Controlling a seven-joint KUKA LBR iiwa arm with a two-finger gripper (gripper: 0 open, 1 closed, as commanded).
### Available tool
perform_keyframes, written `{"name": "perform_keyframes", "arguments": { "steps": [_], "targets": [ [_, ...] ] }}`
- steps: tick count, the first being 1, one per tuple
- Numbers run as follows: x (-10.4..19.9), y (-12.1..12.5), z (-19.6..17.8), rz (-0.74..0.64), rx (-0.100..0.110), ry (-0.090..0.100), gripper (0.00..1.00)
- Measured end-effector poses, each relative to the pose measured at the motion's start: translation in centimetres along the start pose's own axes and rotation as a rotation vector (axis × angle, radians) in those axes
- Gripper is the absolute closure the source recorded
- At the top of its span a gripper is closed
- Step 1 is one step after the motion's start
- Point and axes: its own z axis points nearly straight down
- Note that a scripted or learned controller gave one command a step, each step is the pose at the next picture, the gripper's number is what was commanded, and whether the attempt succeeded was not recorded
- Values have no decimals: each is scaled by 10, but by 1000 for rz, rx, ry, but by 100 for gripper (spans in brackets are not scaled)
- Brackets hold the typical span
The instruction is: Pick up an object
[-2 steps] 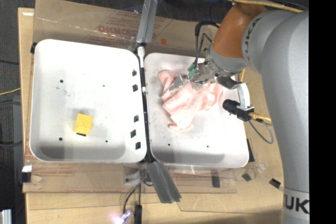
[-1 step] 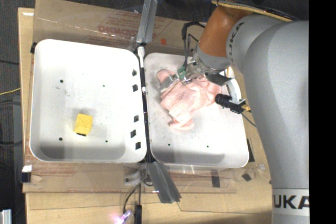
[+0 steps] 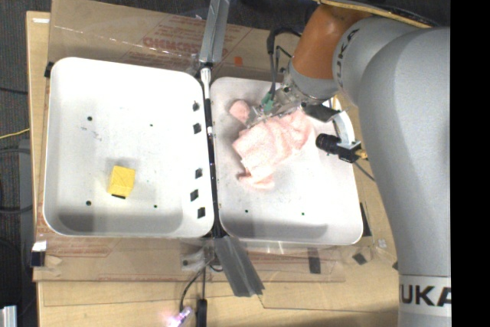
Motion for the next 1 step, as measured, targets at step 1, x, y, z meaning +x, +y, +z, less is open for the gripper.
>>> {"name": "perform_keyframes", "arguments": {
  "steps": [1],
  "targets": [
    [66, 24, -92, 76, 4, 4, 100]
  ]
}}
